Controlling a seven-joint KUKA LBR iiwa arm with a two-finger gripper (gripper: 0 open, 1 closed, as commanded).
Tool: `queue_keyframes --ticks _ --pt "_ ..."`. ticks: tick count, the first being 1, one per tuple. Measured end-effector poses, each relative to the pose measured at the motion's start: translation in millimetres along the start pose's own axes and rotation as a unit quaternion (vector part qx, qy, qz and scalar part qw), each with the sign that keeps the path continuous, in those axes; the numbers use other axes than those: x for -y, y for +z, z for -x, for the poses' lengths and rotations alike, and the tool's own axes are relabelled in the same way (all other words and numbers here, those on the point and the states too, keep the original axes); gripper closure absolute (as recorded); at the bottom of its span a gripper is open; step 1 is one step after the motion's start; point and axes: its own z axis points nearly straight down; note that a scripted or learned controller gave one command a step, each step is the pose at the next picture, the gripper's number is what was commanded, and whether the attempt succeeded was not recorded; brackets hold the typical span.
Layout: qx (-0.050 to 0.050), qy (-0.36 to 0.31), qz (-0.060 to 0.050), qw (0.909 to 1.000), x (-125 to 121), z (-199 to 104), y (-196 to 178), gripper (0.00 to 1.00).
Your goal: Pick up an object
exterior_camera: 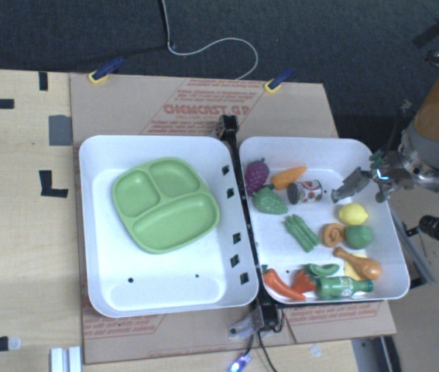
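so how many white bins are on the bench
2. The left bin holds a green divided plate; the right bin holds the toy food, with the gripper over its right side. None looks hidden.

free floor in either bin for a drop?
Left bin: bare strip along the near wall below the green plate, plus its left margin. Right bin: crowded; one small gap between the green beans and the toys along its near wall, including the green bottle.
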Motion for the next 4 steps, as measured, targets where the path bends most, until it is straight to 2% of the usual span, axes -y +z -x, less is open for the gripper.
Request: queue_keyframes --ticks 1,2,3,4 --pt "0.0 -0.001 0.0 1.0 -0.2 -0.5 -9.8 1.0" --pt "0.001 -0.003 0.006 1.0 -20.4 -43.9 -122.0 1.0" --pt "0.0 0.0 0.001 1.0 9.4 -37.6 -149.3 1.0" --pt "0.0 0.0 0.001 1.0 55.2 -54.3 -162.4 1.0"
